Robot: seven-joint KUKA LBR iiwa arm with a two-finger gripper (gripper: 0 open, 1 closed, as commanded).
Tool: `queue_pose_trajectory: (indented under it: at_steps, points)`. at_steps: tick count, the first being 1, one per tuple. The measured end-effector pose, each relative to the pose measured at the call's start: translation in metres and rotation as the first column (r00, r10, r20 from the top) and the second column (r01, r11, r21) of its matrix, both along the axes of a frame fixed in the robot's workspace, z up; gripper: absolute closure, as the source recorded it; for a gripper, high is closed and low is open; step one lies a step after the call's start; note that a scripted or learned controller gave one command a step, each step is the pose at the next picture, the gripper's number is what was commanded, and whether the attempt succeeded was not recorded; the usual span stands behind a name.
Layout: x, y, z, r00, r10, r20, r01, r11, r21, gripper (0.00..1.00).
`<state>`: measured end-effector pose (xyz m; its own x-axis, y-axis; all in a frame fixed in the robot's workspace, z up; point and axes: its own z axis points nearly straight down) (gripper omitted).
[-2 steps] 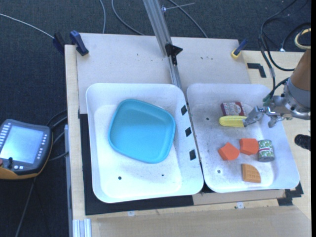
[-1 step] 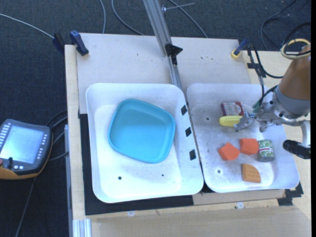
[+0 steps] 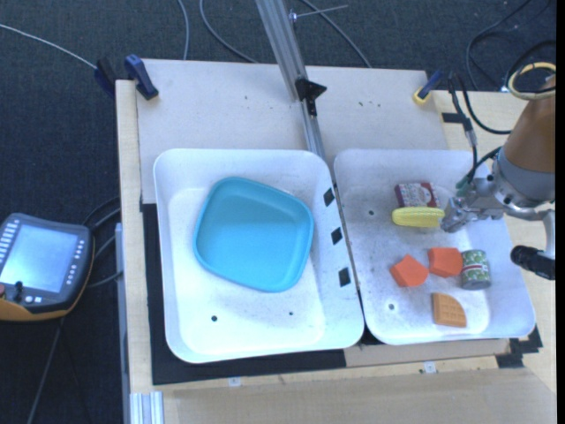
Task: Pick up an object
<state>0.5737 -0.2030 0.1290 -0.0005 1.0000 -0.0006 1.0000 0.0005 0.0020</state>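
Observation:
My gripper [image 3: 452, 215] hangs low over the right bin [image 3: 381, 318], at the right end of a yellow corn cob [image 3: 417, 217] that lies flat on the bin floor. It looks to be touching or almost touching the cob's end. Just behind the cob lies a dark red and white packet [image 3: 414, 193]. In front are an orange block [image 3: 409, 271], an orange-red block [image 3: 445, 261], a small green can [image 3: 475, 269] and an orange waffle-like piece [image 3: 448, 310].
The left bin [image 3: 181, 325] holds a blue square plate [image 3: 254, 233]. A metal pole [image 3: 287, 47] slants down to the gap between the bins. A teach pendant [image 3: 40, 263] lies off the bench at the left. Cables run at the right behind the arm.

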Motion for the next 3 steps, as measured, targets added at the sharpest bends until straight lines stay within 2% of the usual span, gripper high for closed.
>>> queue_pose_trajectory:
  at_steps: [2, 3]
  points:
    - [0.010, -0.002, 0.100, 1.000, 0.000, 0.004, 0.000, 1.000, -0.001, 1.00]
    - [0.012, 0.047, 0.094, 1.000, 0.004, -0.002, -0.004, 1.000, 0.002, 1.00]
